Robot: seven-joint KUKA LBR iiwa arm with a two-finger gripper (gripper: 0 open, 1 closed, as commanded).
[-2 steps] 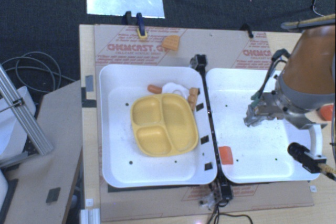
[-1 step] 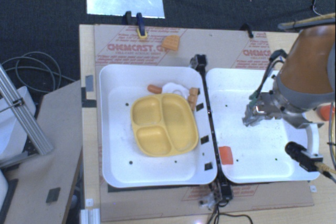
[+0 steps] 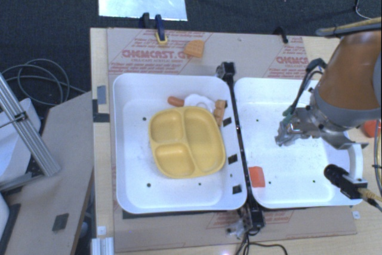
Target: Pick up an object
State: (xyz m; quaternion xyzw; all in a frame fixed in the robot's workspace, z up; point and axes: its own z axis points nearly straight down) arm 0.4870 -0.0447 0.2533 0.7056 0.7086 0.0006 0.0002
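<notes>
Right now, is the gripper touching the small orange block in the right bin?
Apart. The camera view shows the gripper over the middle of the right bin, while the orange block lies near the bin's lower left corner, with bare white floor between them.

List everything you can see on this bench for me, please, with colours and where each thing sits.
bins: 2, white, side by side; left bin, right bin
divided plate: 1, yellow, middle of left bin
small sausage-like piece: 1, orange, left bin, behind the plate
small block: 1, tan, left bin, by its right wall
block: 1, orange-red, right bin, front left corner
flat piece: 1, tan, on the board behind the bins
arm: 1, grey and orange, over right bin
pincer: 1, metal, above the right bin's floor
</notes>
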